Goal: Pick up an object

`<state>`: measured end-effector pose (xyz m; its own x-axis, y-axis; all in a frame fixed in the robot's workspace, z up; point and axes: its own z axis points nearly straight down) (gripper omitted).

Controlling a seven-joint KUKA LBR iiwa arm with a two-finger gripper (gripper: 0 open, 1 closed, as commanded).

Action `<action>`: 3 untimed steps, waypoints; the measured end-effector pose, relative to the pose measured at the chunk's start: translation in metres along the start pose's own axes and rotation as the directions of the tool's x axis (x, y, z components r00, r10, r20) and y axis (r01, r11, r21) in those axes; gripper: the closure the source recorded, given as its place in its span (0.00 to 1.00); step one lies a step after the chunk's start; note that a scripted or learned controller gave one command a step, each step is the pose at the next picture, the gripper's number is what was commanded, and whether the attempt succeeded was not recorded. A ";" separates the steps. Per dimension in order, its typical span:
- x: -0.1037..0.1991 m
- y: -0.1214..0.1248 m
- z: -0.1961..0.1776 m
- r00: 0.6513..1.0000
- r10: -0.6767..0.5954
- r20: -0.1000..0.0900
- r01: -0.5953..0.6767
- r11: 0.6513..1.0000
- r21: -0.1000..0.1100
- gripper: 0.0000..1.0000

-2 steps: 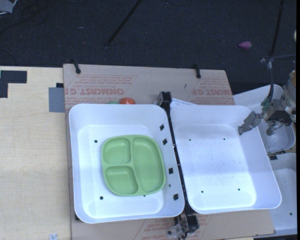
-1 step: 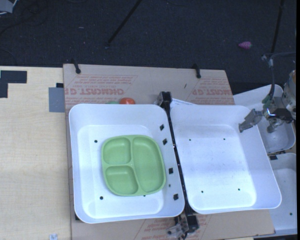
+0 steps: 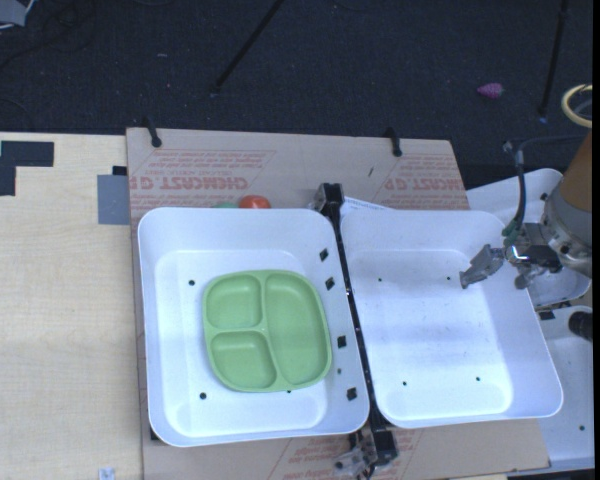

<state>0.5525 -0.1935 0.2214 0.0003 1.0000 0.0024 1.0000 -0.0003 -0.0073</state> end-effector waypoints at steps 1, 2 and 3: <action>0.001 0.005 0.045 1.000 0.000 0.000 0.000 1.000 -0.001 0.00; 0.006 0.006 0.089 1.000 0.001 0.000 -0.001 1.000 -0.001 0.00; 0.005 0.006 0.076 1.000 0.003 0.001 -0.003 1.000 -0.003 1.00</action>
